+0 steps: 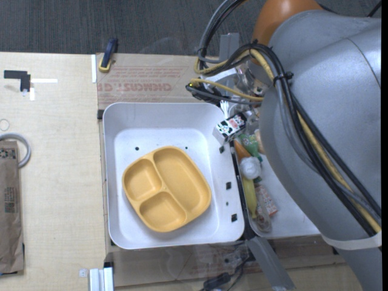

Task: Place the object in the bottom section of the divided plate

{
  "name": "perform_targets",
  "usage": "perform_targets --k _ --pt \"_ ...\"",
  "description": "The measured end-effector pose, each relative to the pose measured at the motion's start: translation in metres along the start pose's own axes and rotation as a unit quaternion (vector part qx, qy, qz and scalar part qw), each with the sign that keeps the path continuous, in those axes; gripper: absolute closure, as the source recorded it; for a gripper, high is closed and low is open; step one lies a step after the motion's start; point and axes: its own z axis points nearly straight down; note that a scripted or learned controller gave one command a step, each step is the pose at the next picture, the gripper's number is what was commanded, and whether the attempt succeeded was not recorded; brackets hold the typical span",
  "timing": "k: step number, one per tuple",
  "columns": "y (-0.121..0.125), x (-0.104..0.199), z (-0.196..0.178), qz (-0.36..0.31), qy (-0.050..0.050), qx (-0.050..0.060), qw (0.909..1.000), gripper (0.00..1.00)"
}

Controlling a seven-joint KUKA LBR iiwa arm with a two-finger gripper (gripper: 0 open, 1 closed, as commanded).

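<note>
The grey arm (327, 126) hides the hand's grip, beside the yellow divided plate (167, 188).

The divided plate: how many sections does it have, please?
3. The divided plate lies in the left bin: one large section on its right side, one smaller at the upper left, one smaller at the bottom. None looks hidden.

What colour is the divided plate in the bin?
Yellow-orange, plain, seen in the camera view: the plate.

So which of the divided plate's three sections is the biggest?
The long section on the yellow divided plate, along its right side; the two smaller sections sit side by side to its left.
</note>
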Motion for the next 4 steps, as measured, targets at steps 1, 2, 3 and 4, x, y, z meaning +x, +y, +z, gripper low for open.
perform_targets --k 1,2,3,4 --pt "-0.061 0.009 0.033 0.008 0.0 0.0 1.0 1.0" --pt "-0.159 0.028 0.044 0.008 0.0 0.0 1.0 1.0" --pt "-0.179 0.036 0.079 0.009 0.005 0.0 1.0 1.0" --pt "-0.186 0.042 0.046 0.008 0.0 0.0 1.0 1.0"
